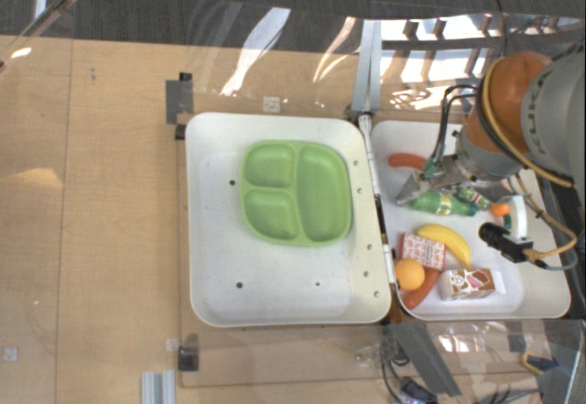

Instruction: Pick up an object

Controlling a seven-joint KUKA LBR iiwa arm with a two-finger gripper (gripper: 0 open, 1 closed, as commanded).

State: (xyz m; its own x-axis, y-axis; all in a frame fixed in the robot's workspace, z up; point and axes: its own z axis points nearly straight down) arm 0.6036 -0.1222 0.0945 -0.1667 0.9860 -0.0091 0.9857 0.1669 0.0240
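Scanning left to right: bare wooden tabletop [92,210], then the left bin [215,301] carrying only a green divided plate [298,191], lying flat near the bin's middle, well apart from the arm.

The right bin [540,306] holds all the candidates, crowded together. A red sausage-shaped piece [406,160] lies at the upper left. Below it is a green bottle [446,203] on its side. Further down: a red-and-white carton [423,251], a banana [446,242] just beside it, an orange [410,275] touching a second red piece [417,294] near the bin's left wall, and a brown-and-white carton [469,283]. A small orange item [499,208] sits near the bottle's right end.

The pincer [417,189] is low in the right bin, its metal fingers [409,191] directly above or against the bottle's left end. How far the fingers stand apart cannot be told from this angle, and nothing is visibly held between them.

Risks, as judgement:
- The bottle is round and lying down; a close on its end rather than its body would likely squirt it out sideways.
- Objects are packed, so a descending finger could land on the sausage piece or shove the bottle into the banana, spoiling the grasp.
- The bin's left wall is near, so a nudged item could wedge against it.
- The cable looped near the wrist [513,246] hangs over the bin's right side and might drag items on lift.
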